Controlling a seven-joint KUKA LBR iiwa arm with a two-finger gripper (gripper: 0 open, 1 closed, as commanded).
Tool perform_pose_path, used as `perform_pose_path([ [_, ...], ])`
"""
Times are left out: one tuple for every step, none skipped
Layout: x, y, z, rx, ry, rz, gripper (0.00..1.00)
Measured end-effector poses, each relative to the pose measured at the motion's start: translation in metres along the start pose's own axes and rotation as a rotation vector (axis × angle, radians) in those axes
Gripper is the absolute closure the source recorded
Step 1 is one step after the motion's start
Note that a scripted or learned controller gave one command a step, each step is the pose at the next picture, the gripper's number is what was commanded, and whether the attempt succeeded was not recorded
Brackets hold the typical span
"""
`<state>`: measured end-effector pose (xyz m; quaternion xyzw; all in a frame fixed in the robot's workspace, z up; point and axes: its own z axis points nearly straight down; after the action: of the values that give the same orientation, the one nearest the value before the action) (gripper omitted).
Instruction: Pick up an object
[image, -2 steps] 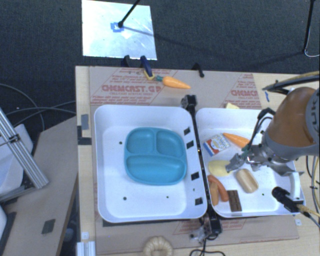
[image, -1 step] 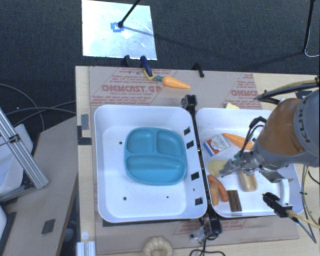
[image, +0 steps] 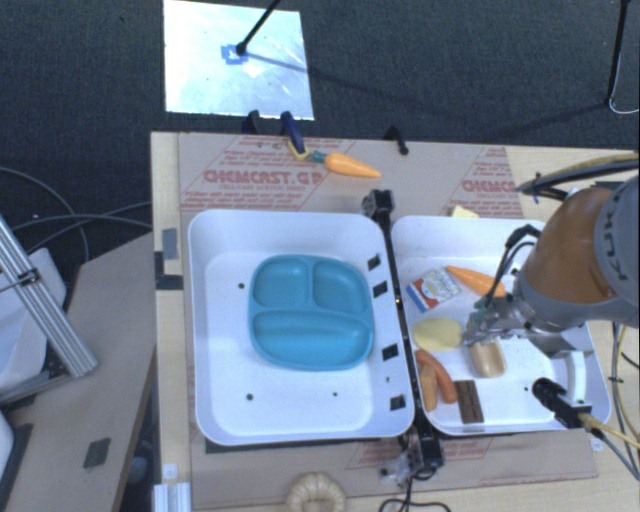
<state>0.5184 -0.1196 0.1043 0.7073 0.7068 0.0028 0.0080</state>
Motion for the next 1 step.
perform_pose_path([
  [-0.0058,-0.0046,-0.0475,0.010,0.006,0.000,1.00],
])
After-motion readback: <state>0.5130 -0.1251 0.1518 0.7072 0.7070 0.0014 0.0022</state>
